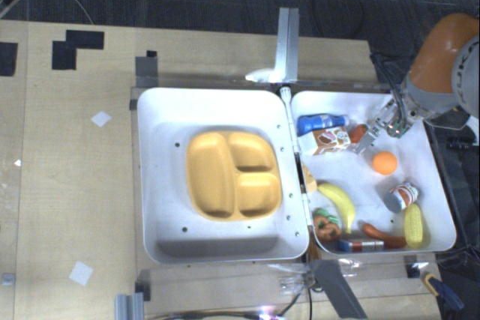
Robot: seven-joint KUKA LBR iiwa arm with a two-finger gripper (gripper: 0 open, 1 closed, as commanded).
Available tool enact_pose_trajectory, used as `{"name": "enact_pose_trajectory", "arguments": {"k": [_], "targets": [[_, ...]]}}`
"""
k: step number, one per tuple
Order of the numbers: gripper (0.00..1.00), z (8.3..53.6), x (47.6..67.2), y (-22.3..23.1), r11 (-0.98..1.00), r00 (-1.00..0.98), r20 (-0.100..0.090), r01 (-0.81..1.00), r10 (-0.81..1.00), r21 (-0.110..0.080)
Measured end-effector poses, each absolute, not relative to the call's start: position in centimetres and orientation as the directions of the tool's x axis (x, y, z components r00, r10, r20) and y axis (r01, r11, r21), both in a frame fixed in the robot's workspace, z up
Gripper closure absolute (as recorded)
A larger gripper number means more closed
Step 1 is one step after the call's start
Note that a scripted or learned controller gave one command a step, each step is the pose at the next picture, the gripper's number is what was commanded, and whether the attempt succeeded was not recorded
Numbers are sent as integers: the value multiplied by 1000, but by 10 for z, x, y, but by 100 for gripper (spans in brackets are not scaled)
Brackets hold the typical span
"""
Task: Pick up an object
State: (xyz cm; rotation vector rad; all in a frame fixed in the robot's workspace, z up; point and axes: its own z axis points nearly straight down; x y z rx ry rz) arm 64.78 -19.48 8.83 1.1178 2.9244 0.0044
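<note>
Claw (373, 137) at right white bin's (444, 200) upper part; open or closed, cannot tell. Beside small red object (358, 133), orange ball (385, 162) near. Long yellow banana (338, 203) lying diagonally.

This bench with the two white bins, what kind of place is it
Probably a robotics lab set up for grasping trials. A robot arm reaches over two white bins fixed to a wooden bench; one holds a yellow divided tray, the other toy food like a banana.

grey arm (457, 82) with orange band, small metallic pincer (390, 124)
</note>
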Motion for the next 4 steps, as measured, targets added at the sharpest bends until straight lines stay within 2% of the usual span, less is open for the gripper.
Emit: {"name": "enact_pose_trajectory", "arguments": {"k": [1,2,3,4], "targets": [[0,88,639,-204,631,-631,-8,776,776,6],[0,89,665,-206,603,-603,6,797,797,-5],[100,105,670,-206,610,-610,-13,792,792,6],[100,119,673,-205,616,-616,-23,788,788,12]]}}
